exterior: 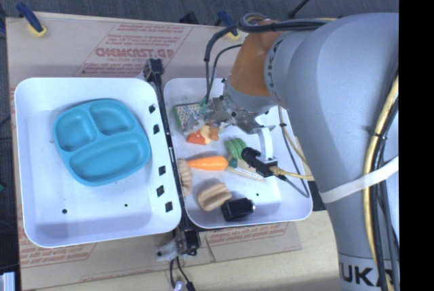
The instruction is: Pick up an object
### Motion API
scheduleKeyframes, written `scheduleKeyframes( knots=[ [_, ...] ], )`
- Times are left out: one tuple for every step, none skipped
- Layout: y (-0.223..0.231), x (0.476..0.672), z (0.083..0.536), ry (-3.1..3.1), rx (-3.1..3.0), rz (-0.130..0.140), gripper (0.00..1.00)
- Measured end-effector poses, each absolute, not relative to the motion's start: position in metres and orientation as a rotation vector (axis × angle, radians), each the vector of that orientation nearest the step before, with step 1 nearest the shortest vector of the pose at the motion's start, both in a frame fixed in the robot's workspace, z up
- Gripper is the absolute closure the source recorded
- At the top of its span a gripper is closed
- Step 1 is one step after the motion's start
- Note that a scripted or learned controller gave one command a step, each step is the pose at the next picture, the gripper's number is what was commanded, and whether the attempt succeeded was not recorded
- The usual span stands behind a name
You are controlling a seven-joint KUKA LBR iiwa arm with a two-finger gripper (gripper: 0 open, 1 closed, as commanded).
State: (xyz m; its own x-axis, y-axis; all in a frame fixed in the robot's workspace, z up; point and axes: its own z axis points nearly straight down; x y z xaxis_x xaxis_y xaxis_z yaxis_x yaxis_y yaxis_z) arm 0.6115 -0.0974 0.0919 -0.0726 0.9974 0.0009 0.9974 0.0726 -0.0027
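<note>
1. Black block (237,208) lay nearest, right bin (298,205).
2. My tool (215,117) hovered over orange-red piece (197,138); grip state: cannot tell.
3. Approach step; next needs straight descent, then close.

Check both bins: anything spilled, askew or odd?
Nothing spilled or damaged that I can see. The blue divided plate lies flat but turned askew in the left bin. The right bin is cluttered: toy carrot, bread roll, black block and other small items lie close together. The tool sits low among them.
</note>
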Motion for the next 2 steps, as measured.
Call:
scheduleKeyframes(
  knots=[
    [-0.097, 0.611, 0.102, -2.301, -2.131, 0.004, 1.00],
    [-0.059, 0.572, 0.208, -2.240, -2.200, 0.001, 1.00]
  ],
)
